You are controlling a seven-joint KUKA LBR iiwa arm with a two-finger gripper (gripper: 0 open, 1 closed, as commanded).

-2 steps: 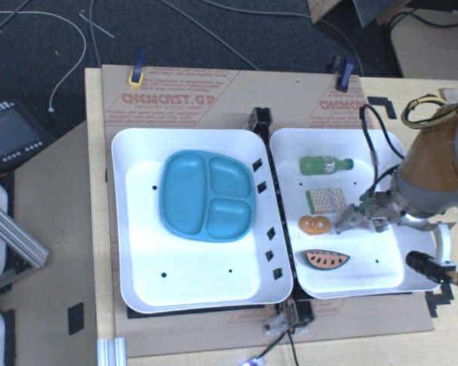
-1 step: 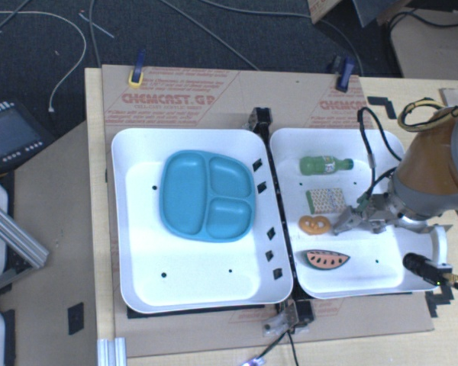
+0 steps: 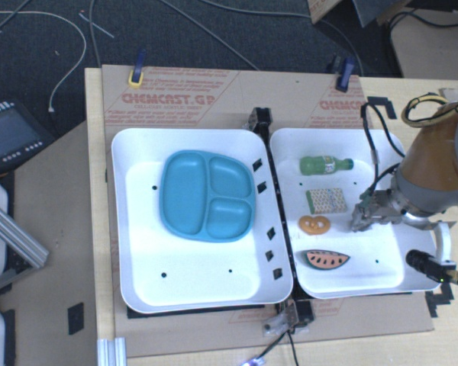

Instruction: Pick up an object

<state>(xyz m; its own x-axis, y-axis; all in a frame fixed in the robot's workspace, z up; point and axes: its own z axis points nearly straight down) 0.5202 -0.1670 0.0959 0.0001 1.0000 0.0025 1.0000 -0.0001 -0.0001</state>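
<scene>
My gripper [image 3: 360, 218] hung low in the right bin [image 3: 389, 277], reached in from the right. I could not tell whether it was released or clenched; nothing showed in its grasp. I judged it was placed there to come down on one of the toys, since all four lay to its left in a loose column.

Taking the gripper as my mark: the patterned pad [image 3: 326, 200] lay just beside it to the left, the nearest candidate. The pretzel [image 3: 314, 223] sat a little farther left and slightly nearer me, close under the pad. The green bottle [image 3: 325, 165] lay on its side beyond the pad, toward the far wall. The watermelon slice [image 3: 326, 259] lay flat near the front rim, apart from the rest, so I thought it the easiest clean pick.

Well left of the gripper, the blue plate [image 3: 208, 195] lay flat in the left bin [image 3: 137, 265], out of the way. Both bins sat on the counter [image 3: 107, 204].
</scene>
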